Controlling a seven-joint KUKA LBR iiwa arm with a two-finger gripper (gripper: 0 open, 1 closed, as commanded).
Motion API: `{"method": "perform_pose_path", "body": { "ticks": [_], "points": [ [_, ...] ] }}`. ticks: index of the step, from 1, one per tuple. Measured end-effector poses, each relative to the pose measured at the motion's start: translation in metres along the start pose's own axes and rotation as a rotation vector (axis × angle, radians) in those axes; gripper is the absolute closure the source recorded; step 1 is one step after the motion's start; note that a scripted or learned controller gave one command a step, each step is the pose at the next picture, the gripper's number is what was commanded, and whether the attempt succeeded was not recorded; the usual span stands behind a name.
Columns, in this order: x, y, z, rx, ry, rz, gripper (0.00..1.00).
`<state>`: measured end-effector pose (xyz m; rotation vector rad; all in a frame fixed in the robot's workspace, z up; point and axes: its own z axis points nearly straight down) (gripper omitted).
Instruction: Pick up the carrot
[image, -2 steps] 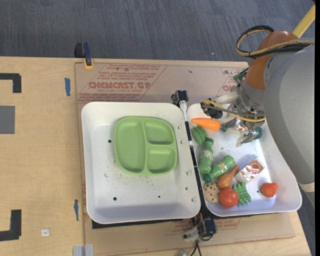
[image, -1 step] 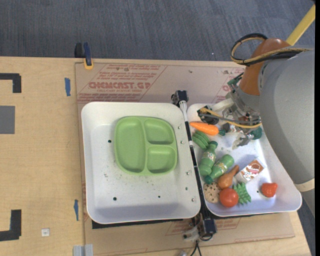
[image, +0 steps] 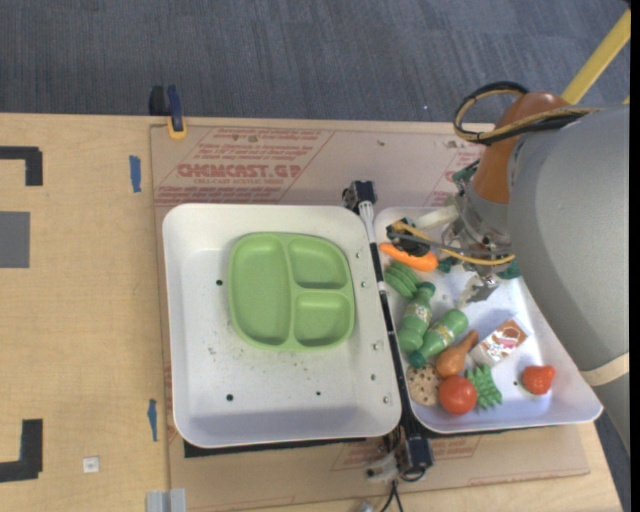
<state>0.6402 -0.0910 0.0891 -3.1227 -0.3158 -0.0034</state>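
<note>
Metal gripper fingers sit just beside the long orange carrot, but I cannot tell if they are wide or closed. Green plastic bottles lie near the carrot, so a grab could catch them instead.

Orange carrot, lying flat, right bin's upper-left part
</note>
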Motion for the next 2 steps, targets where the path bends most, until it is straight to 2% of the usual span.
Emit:
{"method": "perform_pose_path", "body": {
  "ticks": [1,2],
  "points": [
    [0.004,0.004,0.000,-0.001,0.003,0.000,0.00],
    [-0.015,0.002,0.000,-0.005,0.005,-0.005,0.00]
  ]
}}
